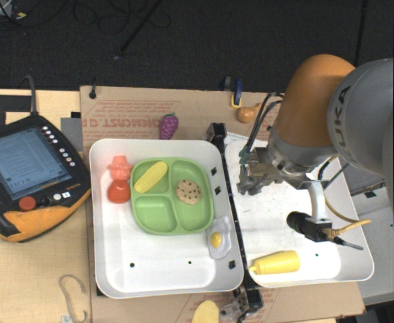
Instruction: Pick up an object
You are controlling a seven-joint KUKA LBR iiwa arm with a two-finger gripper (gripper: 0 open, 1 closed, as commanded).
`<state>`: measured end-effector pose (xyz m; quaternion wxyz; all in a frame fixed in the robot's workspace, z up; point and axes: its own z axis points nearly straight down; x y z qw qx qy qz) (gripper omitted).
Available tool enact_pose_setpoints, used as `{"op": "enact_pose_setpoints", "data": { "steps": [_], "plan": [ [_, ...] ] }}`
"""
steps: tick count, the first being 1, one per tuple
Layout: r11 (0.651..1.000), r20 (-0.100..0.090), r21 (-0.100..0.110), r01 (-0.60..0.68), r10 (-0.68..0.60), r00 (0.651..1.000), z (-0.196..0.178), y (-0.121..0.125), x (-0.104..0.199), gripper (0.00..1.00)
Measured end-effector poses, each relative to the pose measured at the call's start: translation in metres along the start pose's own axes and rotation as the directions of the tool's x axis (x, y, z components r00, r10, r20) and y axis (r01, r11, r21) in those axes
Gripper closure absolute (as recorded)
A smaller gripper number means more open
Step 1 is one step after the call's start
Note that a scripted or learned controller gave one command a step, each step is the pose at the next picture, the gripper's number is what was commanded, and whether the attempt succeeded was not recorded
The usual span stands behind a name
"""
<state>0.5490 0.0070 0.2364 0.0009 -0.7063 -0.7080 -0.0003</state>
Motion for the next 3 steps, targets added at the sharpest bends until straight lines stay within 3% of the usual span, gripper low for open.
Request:
{"op": "enact_pose_setpoints", "data": {
  "steps": [1, 3],
  "plan": [
    [1.0, 0.002, 0.003, -0.004, 0.004, 1.0, 0.019, 0.015, 0.007, 1.0],
    [1.0, 0.001, 0.002, -0.003, 0.003, 1.0, 0.0, 0.014, 0.01, 1.0]
  ]
}}
